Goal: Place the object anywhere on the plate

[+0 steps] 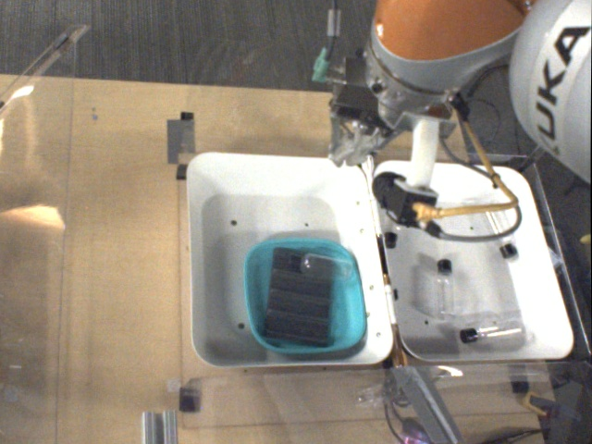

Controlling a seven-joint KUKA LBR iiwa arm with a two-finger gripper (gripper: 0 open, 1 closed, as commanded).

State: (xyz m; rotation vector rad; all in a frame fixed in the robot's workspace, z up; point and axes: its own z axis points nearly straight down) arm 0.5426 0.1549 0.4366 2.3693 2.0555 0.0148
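Observation:
A teal square plate (350, 314) lies in the left bin (217, 248), toward its near side. A black ribbed block (296, 296) rests flat on the plate, lying along it and apart from the arm. My gripper (354, 146) hangs over the far rim where the two bins meet, well above and beyond the plate. Nothing visible hangs beneath it.
The right bin (532, 276) holds a clear vial with a black cap (445, 287), another lying near the front (487, 333), and a small black piece (508, 250). A black fitting and a yellow cable (435, 213) from the arm hang over that bin's far left.

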